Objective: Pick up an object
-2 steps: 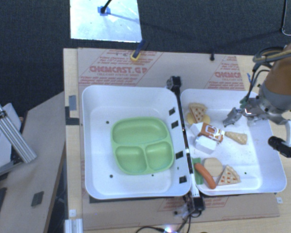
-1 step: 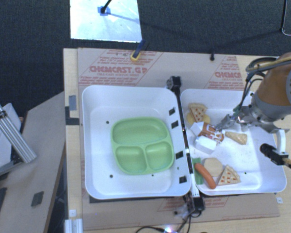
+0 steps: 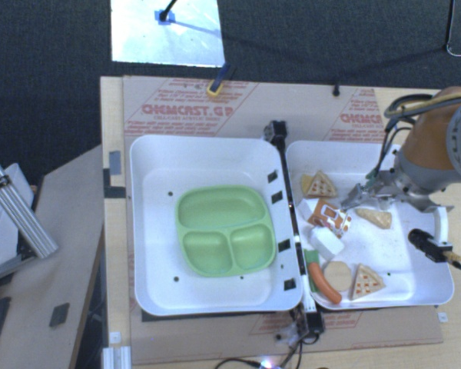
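Observation:
My gripper (image 3: 353, 197) hangs low over the right bin (image 3: 438, 283), reaching in from the right on the grey and orange arm (image 3: 436, 148). Just left of and below its tip lies an orange and white box (image 3: 330, 218). A tan bread piece (image 3: 374, 218) sits right below the gripper. A pizza slice (image 3: 320, 184) lies up and to the left. Toward the front of the bin are a white block (image 3: 325, 241), a round beige cookie (image 3: 338, 270), an orange carrot (image 3: 325, 284) and a second pizza slice (image 3: 366, 282). I see nothing held in the gripper.
The left bin (image 3: 150, 229) holds a green divided plate (image 3: 221, 230). A black-clipped divider (image 3: 286, 221) runs between the two bins. The right half of the right bin's floor is bare white.

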### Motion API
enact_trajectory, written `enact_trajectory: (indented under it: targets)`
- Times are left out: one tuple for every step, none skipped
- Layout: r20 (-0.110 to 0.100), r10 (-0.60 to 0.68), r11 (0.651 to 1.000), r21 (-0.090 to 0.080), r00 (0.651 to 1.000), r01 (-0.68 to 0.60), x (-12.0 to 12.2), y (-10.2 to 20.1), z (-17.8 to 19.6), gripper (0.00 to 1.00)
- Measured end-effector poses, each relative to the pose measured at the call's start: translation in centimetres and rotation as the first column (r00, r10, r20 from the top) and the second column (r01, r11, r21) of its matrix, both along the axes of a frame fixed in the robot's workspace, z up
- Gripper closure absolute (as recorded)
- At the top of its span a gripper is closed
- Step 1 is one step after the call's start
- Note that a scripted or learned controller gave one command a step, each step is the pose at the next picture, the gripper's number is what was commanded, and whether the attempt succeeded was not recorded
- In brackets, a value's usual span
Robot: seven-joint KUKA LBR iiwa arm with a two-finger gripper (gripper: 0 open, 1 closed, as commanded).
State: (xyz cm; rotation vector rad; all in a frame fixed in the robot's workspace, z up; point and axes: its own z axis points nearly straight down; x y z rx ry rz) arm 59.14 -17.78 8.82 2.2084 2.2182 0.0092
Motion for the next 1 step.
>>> enact_trajectory:
  targets:
    - [-0.005, 0.0, 1.0, 0.002, 1.0, 0.0, -0.18, 0.02, 0.85, 1.0]
